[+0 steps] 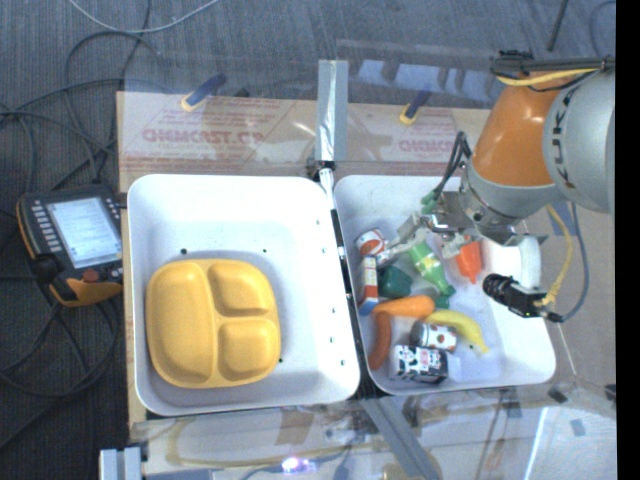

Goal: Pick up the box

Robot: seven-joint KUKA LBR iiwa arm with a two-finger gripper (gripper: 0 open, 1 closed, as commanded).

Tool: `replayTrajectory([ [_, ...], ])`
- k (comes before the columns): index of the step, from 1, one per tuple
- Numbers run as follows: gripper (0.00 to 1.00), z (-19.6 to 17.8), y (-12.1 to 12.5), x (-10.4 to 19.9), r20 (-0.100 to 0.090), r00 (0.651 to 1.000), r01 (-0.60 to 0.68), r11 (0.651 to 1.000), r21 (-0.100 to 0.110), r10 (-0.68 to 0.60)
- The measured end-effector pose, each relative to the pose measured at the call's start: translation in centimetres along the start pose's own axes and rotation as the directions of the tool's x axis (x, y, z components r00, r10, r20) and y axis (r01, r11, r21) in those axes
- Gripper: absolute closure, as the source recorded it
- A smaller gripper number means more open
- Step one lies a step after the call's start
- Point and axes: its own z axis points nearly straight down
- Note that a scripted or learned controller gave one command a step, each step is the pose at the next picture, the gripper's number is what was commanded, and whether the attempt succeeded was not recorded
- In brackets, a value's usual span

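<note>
A black-and-white box [420, 363] lies at the front of the right bin [520, 363]. A slim blue, white and orange box [369, 280] lies along that bin's left wall, just below a red-and-white can [371, 241]. My gripper [424, 230] hangs low over the upper middle of the right bin, above a light green item [428, 262] and a dark green one [395, 282]. It is to the right of the slim box and well behind the black-and-white box. I see nothing held in it.
Around the boxes lie an orange carrot [404, 307], a second carrot [380, 344], a banana [463, 329], a small dark can [436, 336] and an orange piece [470, 259]. A yellow divided tray [213, 320] sits in the left bin [230, 203]. A pendant [72, 233] rests at the far left.
</note>
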Motion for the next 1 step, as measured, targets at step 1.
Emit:
replayTrajectory([
  [1, 0.0, 7.09, -2.54, -1.1, 0.011, 1.0, -0.017, 1.0, -0.012, 0.017],
])
